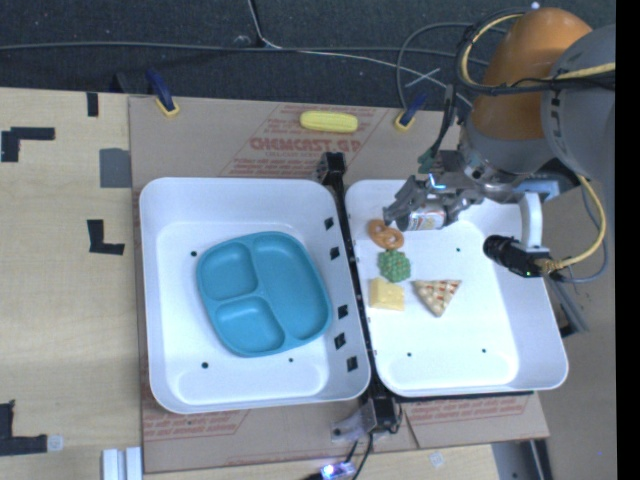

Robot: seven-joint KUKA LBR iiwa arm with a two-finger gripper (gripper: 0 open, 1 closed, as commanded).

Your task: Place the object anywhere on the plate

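A blue plate (262,292) with three compartments lies in the left white bin (170,228). In the right bin (500,338) sit several toy foods: an orange pretzel-like ring (385,235), a green broccoli piece (394,265), a yellow cheese block (387,294) and a pizza slice (437,294). My gripper (425,208) hovers at the upper left of the right bin, just above and to the right of the orange ring. Its fingertips blend into a dark cluster, with a small whitish thing beside them.
A yellow banana-shaped toy (328,121) lies on the cardboard behind the bins. Blue and yellow clamps (162,95) hold the board's back edge. Black cables loop above the arm at the upper right. A black clip divider (336,173) joins the two bins.
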